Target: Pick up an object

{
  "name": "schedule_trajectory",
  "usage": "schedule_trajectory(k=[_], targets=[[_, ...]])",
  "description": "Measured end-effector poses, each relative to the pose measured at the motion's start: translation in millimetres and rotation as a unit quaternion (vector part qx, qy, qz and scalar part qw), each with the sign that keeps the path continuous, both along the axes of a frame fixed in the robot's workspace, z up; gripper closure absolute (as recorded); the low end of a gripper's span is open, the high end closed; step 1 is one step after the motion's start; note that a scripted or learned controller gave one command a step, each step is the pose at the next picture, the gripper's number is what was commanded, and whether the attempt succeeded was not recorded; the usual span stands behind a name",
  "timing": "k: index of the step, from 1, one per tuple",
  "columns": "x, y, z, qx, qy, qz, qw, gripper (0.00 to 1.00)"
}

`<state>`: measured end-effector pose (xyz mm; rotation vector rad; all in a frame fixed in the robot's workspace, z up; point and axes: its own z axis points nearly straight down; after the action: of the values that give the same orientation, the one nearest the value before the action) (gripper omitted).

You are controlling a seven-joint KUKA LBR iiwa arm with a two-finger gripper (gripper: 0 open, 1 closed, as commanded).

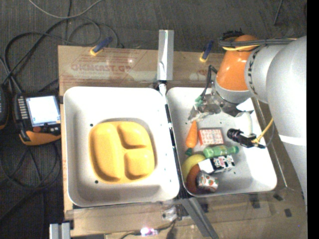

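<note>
My gripper (198,111) hangs over the far left part of the right bin (259,180), just above the top end of an orange carrot (191,133). The carrot lies along the bin's left wall. Beside it sits a small pink patterned box (210,136). Nearer the front lie a green bottle (220,151), a black-and-white carton (223,162), a yellow fruit (191,164) and a red-and-white can (206,182). I see nothing held in the gripper.
The left bin (75,113) holds a yellow divided plate (122,150). A metal post (165,54) stands behind the wall between the bins. The arm's grey body (284,78) covers the right bin's far right corner.
</note>
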<state>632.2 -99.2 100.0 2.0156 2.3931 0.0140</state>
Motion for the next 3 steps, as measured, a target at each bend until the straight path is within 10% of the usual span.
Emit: schedule_trajectory(k=[1,2,3], targets=[[0,0,0,0.0002,0.000,0.000,1.0000,0.00],[0,0,0,0.0002,0.001,0.000,1.0000,0.00],[36,-8,82,-0.0024,0.009,0.119,0.9928,0.00]])
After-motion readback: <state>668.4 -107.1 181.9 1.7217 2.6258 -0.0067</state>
